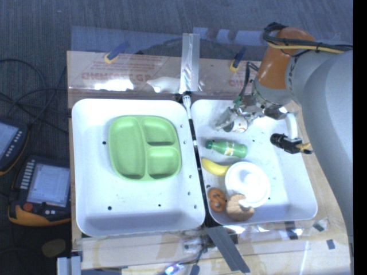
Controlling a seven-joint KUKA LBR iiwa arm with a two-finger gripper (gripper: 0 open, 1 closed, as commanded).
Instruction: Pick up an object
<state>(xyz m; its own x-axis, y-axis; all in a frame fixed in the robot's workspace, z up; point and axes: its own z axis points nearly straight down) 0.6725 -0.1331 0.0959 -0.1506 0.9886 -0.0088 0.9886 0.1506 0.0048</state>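
Gripper [234, 121] hangs low at back of right bin [298, 182], jaw state can't tell w/ nothing seen btwn fingers, just behind green bottle [227, 148] lying by banana [215, 167], white cup [247, 182], pretzel [217, 199]; green tray [144, 147] in left bin [92, 199]

Two white bins [86, 211], one green plate [144, 146], one bottle [227, 148], one banana [214, 167], one white cup [246, 182], one pretzel [217, 199].
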